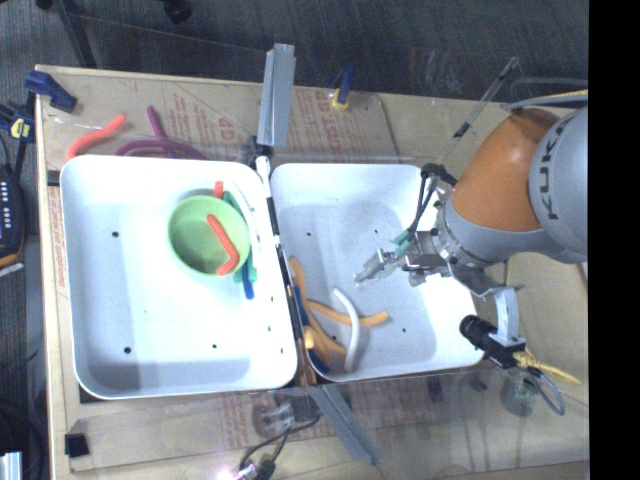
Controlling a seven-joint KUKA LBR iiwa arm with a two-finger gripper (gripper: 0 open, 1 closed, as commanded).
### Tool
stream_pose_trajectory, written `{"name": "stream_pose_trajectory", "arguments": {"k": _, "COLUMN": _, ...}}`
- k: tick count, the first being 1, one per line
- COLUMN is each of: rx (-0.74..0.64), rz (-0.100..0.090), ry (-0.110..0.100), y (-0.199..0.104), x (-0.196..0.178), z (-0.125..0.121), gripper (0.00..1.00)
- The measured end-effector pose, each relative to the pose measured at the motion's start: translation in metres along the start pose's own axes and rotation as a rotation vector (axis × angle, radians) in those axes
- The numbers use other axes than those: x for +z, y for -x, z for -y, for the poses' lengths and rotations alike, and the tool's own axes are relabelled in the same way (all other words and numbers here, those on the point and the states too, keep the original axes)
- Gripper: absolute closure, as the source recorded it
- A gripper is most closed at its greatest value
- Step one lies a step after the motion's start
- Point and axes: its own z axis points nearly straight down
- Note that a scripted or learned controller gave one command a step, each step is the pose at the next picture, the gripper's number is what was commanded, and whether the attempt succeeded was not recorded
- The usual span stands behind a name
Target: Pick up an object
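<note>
We see the gripper (372, 268) hanging over the right bin (400, 183), roughly at its middle, its two pale fingers (385, 259) spread a little apart with nothing between them. The grey arm (520, 193) with its orange band comes in from the right, over the bin's right wall.

Just near and left of the gripper, a small heap of long flexible pieces lies in the near-left corner of that bin. We make out a white curved tube (349, 326) bent like a hook, and beneath it an orange strip (345, 317) running left to right, its right end pointing toward the bin's middle. More orange and dark pieces crowd against the left wall beside them; we cannot tell them apart clearly. The gripper is apart from the heap.

Further left, the left bin (100, 298) holds a green bowl (200, 230) toward its far right part. A red curved strip (222, 238) lies across the bowl, and green and blue sticks (245, 268) rest against its right rim.

On the bench beyond the left bin lie an orange strip and a purple loop (160, 148).
</note>
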Motion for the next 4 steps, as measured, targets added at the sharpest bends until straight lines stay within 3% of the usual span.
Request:
{"name": "stream_pose_trajectory", "arguments": {"k": 1, "rx": -0.255, "rz": -0.002, "ry": 0.002, "y": 0.018, "x": 0.110, "z": 0.001, "gripper": 0.00}}
{"name": "stream_pose_trajectory", "arguments": {"k": 2, "rx": -0.144, "rz": 0.003, "ry": 0.005, "y": 0.040, "x": 0.004, "z": 0.017, "gripper": 0.00}}
{"name": "stream_pose_trajectory", "arguments": {"k": 3, "rx": -0.068, "rz": 0.000, "ry": 0.000, "y": -0.001, "x": 0.096, "z": 0.020, "gripper": 0.00}}
{"name": "stream_pose_trajectory", "arguments": {"k": 4, "rx": -0.075, "rz": 0.001, "ry": -0.002, "y": 0.000, "x": 0.087, "z": 0.020, "gripper": 1.00}}
